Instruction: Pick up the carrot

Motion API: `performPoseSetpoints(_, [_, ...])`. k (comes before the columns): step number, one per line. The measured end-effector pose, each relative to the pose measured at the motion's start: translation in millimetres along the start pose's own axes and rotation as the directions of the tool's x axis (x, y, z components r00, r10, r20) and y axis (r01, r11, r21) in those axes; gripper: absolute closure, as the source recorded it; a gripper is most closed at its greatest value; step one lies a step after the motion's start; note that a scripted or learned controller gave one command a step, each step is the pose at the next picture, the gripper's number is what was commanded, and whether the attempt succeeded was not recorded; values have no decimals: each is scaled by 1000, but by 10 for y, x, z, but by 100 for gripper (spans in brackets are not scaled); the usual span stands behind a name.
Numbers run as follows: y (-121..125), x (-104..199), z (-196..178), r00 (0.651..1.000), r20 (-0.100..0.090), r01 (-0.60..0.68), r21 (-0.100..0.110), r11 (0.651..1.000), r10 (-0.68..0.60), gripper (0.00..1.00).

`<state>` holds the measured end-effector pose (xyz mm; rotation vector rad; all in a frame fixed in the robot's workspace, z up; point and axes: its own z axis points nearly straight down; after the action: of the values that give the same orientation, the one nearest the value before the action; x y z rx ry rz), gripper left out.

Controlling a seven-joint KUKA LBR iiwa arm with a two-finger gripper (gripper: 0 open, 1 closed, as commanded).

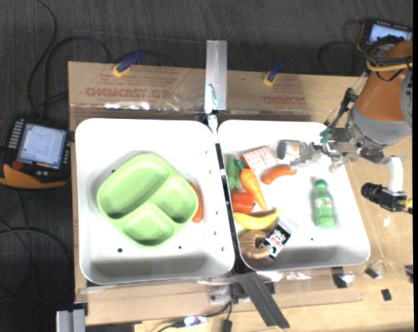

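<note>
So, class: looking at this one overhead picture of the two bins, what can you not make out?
- Gripper: too small and blurred to tell its finger state.
- Orange object in the left bin: mostly hidden behind the green tray.
- Green item: partly covered by the carrot.
- Small box: label too small to read.

Wooden bench (pixel 302 92); on it, side by side, left white bin (pixel 91 185); right white bin (pixel 347 220)
</note>
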<state>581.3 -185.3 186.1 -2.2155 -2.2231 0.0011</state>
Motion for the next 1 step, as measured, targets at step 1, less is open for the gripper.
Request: performPoseSetpoints(1, [106,800,529,997,1,75,1,997,-75,0])
